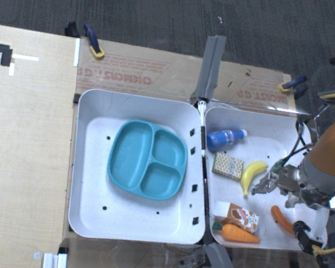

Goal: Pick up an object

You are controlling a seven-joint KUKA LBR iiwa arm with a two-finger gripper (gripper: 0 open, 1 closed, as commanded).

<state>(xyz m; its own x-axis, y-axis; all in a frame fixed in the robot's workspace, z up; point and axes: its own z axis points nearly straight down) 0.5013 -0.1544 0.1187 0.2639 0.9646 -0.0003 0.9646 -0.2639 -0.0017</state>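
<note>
a: where's the tool (267, 183) right now?

b: low in the right bin (261, 126), just beside the banana (251, 175), on its right side. whether it's released or clenched i cannot tell; nothing visibly sits in it.

a: so the banana's the likely pick?

b: that's my guess, since it's nearest. it lies on the bin floor, curved, one end up near the bin's middle and the other pointing down toward the front. it looks like a toy one, so probably light and stiff, with a smooth skin that could slip. i'd take it across the thick middle of the curve, not at the tapering ends.

a: what's crowding it?

b: a small patterned box (228, 166) sits touching or almost touching its left side, so that side is tight. above that lies a blue bottle (224, 138) on its side, round and apt to roll. toward the front, a small printed carton (243, 218) and an orange carrot (240, 234), with a second thin carrot (282, 219) near the arm.

a: and further out?

b: the left bin (82, 211) holds a teal divided plate (148, 159), flat and hard to grip at the rim. both bins rest on the table (22, 110).
</note>
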